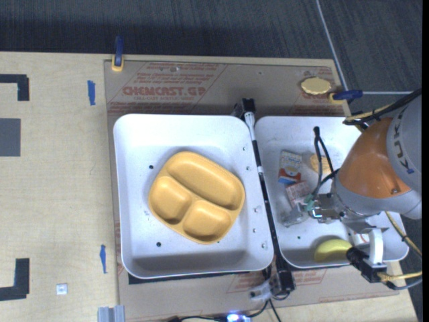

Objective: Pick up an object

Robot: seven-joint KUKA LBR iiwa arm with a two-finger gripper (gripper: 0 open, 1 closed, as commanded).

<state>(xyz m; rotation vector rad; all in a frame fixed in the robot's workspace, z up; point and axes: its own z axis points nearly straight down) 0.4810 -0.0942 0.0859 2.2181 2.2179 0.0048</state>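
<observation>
The right white bin [295, 129] holds a small white packet with red and blue print [291, 165], a crumpled clear wrapper [295, 194] and a yellow lemon-shaped object [333, 249] near its front wall. My gripper [305, 210] is low inside this bin, just right of the clear wrapper and above the yellow object. Whether it touches the wrapper cannot be told. The arm's orange band [375, 170] covers the bin's right part. A bit of another yellow item [315, 163] peeks out beside the packet.
The left white bin [127, 180] holds a large yellow three-compartment dish [194, 196]. A black cable [318, 146] loops above the gripper. A tan disc [315, 86] and a blue clip [345, 94] lie on the cardboard behind the right bin.
</observation>
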